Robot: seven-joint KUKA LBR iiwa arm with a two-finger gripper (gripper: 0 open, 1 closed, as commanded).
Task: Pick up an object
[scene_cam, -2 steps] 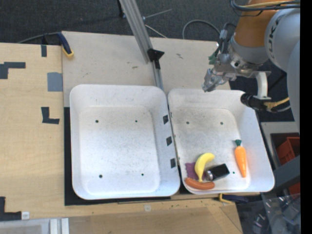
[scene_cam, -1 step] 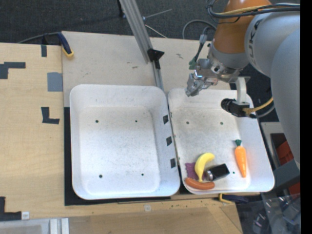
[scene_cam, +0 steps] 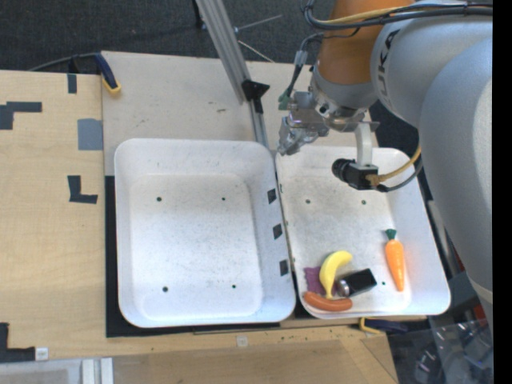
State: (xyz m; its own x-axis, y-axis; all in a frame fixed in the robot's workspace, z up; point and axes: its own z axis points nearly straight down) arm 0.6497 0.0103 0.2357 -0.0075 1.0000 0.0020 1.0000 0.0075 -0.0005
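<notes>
Camera view shows us a smooth orange plastic carrot with a green top (scene_cam: 394, 263) at lower right; we cannot tell how the metal gripper (scene_cam: 290, 143) stands.

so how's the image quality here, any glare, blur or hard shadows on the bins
Camera view: even, soft lighting with only faint shadows along the rim of the left bin; the right bin looks bright white but keeps its specks, so no real glare; the arm's large grey link nearest the camera looks soft; the banana and carrot are fairly sharp.
</notes>
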